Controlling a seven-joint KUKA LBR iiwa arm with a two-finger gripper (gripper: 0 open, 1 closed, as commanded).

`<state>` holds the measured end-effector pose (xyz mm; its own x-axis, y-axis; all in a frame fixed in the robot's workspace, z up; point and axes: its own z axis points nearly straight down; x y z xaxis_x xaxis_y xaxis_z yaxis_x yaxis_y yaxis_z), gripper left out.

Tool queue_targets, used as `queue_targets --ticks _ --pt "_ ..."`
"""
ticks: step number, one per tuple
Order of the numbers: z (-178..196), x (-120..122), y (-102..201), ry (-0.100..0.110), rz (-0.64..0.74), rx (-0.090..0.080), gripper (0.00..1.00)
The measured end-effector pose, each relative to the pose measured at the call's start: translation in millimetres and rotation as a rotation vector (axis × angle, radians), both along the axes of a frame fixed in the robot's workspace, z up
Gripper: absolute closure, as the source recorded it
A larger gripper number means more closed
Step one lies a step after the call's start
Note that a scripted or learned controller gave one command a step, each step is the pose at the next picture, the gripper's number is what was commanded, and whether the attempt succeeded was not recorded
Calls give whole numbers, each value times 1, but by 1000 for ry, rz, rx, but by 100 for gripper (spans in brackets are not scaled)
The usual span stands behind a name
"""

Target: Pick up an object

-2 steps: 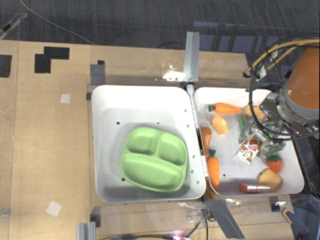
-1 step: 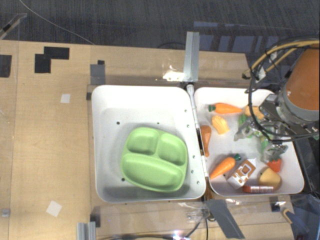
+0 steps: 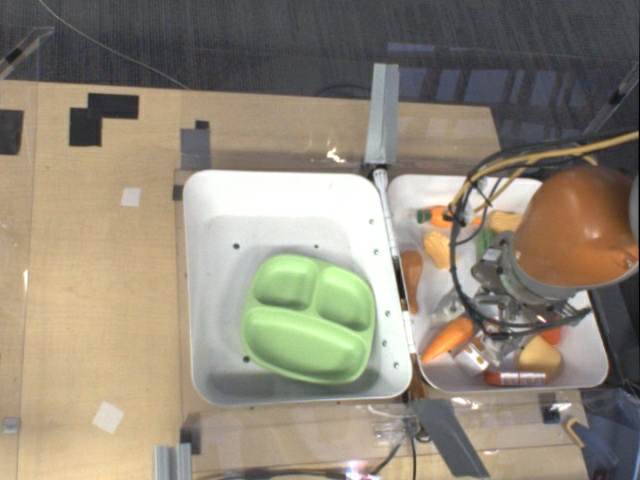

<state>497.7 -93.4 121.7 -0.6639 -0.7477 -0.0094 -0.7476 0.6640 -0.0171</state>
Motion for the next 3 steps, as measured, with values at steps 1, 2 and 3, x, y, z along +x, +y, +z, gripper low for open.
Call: queue_targets --ticks 1,2,3 --pt "-11 3 -3 -10 -52 -12 0" --pt "-11 21 -4 -14 -61 -10 0" --pt "-11 28 -2 -18 50 -11 0"
